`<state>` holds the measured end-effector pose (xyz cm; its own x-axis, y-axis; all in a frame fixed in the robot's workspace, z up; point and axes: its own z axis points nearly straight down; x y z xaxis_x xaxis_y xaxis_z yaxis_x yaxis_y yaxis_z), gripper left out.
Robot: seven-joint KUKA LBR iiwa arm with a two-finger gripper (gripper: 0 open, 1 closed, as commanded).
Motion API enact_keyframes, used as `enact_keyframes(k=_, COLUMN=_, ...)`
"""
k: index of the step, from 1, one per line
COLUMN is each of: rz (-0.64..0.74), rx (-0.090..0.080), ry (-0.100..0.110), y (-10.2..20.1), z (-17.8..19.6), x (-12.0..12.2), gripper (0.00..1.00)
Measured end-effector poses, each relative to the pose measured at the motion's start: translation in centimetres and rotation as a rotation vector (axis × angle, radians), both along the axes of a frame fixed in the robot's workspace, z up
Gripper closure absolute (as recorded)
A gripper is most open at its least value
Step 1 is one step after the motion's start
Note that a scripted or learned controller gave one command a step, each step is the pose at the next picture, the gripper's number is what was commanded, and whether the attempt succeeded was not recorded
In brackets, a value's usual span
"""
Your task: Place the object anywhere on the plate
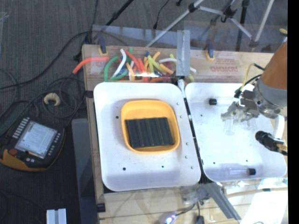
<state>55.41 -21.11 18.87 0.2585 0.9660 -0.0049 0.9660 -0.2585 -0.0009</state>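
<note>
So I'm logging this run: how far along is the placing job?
Barely begun, it seems. The square yellow plate in the left white bin carries a dark ribbed slab. The gripper hangs over the right white bin, near the clear plastic tubes with black caps. Grasping and carrying remain.

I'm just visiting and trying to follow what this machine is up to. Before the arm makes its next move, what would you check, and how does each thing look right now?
1. Yellow square plate sits in the left white bin: ok.
2. Plate free to receive something: not ok, a dark ribbed rectangular block covers most of its middle.
3. Gripper is over the right white bin: ok.
4. Something is held between the gripper's fingers: cannot tell, the parts there are clear and blurred.
5. Clear plastic tube with a black cap lies loose near the right bin's front edge: ok.
6. Another small clear tube with a black cap lies near the back, apart from the gripper: ok.
</note>
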Motion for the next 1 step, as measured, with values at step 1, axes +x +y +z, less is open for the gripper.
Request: enact_keyframes(k=1, rz=0.25, rx=0.005, ry=0.0, y=4.06, z=1.12, x=-3.37, gripper=1.0)
